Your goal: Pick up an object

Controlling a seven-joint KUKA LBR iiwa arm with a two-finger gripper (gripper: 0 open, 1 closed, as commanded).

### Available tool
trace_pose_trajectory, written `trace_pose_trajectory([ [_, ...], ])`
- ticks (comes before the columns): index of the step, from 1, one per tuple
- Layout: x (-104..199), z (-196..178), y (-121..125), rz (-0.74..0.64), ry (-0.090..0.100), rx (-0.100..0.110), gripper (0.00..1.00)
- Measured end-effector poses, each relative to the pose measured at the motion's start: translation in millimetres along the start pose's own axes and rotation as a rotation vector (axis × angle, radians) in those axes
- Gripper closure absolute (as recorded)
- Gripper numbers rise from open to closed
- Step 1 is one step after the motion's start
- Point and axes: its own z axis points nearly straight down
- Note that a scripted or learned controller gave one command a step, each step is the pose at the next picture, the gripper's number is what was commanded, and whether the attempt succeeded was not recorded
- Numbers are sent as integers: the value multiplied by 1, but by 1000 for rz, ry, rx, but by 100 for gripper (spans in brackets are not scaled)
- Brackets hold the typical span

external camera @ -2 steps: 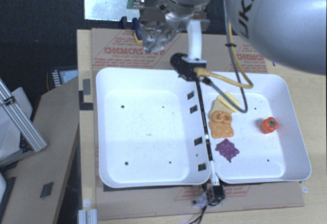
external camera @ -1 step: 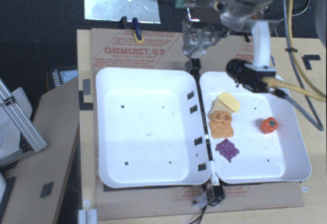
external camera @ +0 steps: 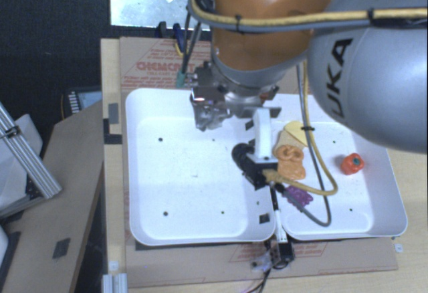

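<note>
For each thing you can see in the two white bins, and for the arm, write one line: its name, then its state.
Orange toy: lying in the right bin, near the divider.
Purple piece: lying flat, just below the orange toy.
Red-orange ball: resting apart, right side.
Yellow wedge: partly hidden.
Arm: reaching in over the bins.

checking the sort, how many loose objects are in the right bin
4: a red-orange tomato-like toy near the right wall, a yellow wedge, an orange lumpy toy, a purple piece. The arm may hide more.

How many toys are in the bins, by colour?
Orange: 2, a lumpy toy and a small round one
Yellow: 1, a wedge
Purple: 1, a small piece
Total: 4, all in the right-hand bin
</note>
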Motion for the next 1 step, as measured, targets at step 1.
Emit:
trace_pose_trajectory([
  [1,-40,43,-28,8,3,-9,100],
])
